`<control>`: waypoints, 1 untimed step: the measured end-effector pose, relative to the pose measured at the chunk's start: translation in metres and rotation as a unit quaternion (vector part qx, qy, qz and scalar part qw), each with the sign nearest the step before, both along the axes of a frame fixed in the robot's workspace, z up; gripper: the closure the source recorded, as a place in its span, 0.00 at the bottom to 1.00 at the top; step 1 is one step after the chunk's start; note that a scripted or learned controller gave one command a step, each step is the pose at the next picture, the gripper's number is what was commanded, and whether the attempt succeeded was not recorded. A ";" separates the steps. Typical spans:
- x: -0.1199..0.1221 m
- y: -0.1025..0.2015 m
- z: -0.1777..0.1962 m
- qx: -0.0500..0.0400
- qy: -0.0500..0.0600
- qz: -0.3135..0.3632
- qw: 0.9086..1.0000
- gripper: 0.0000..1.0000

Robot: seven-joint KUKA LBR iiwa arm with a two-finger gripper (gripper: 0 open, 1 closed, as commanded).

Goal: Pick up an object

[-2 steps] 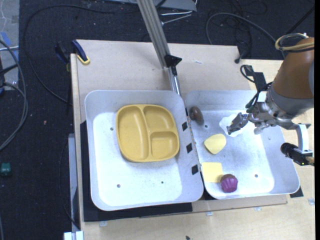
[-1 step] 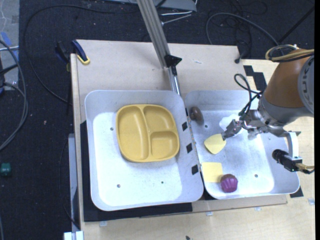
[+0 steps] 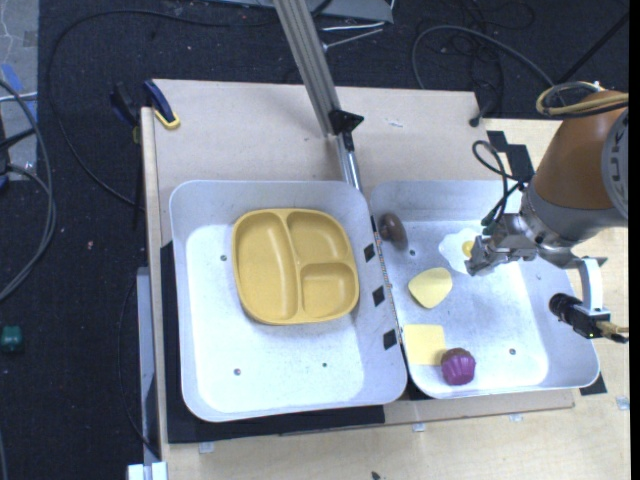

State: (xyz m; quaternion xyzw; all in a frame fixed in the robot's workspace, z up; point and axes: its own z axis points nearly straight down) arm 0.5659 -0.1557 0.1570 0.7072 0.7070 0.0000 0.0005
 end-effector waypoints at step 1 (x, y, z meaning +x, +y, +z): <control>0.003 -0.003 0.043 -0.001 -0.002 0.001 1.000 1.00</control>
